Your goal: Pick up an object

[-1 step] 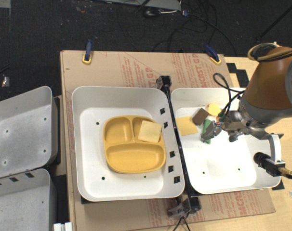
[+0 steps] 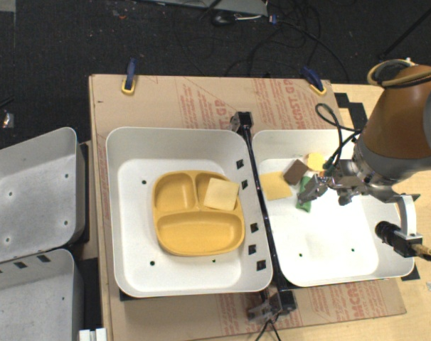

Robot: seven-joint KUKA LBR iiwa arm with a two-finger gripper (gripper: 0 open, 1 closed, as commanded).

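Where two white bins sit side by side, hand point(image 2: 314, 188) low over green object point(image 2: 304, 203) in right bin point(image 2: 343, 258), grip state unclear, yellow divided tray point(image 2: 194, 222) in left bin point(image 2: 130, 212).

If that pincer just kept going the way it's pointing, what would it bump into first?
Probably the green object right at the tip of the pincer, in the right bin. The brown block and yellow pieces sit just beyond. Depth is hard to judge from above, so this is a guess.
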